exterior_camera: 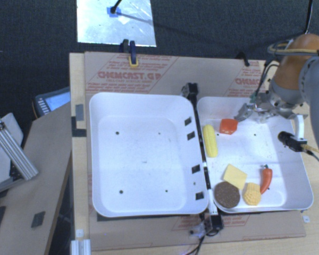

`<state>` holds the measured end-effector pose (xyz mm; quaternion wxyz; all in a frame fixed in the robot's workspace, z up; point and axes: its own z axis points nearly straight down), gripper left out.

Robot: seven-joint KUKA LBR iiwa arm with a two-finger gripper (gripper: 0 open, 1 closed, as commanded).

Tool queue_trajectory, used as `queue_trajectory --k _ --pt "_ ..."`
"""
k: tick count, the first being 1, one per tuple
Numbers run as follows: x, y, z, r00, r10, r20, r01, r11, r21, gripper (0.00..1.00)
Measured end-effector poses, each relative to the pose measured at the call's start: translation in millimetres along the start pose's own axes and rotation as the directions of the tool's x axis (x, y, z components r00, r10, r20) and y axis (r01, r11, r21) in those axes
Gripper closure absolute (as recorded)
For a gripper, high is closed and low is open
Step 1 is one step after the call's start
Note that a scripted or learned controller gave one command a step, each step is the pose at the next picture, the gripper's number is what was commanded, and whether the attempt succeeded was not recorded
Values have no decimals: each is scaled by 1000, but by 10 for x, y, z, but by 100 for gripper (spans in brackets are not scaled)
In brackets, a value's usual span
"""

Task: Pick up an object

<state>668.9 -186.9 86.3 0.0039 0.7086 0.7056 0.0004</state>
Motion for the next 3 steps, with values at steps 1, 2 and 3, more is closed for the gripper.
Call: queue_trajectory --k 1,2,3 --pt "-128 6 3 1000 -5 -3 5 1000 1 0" --pt "-113 8 5 1000 -8 -3 8 1000 2 0" --pt "-114 23 -116 1000 -10 -1 10 1000 -3 100"
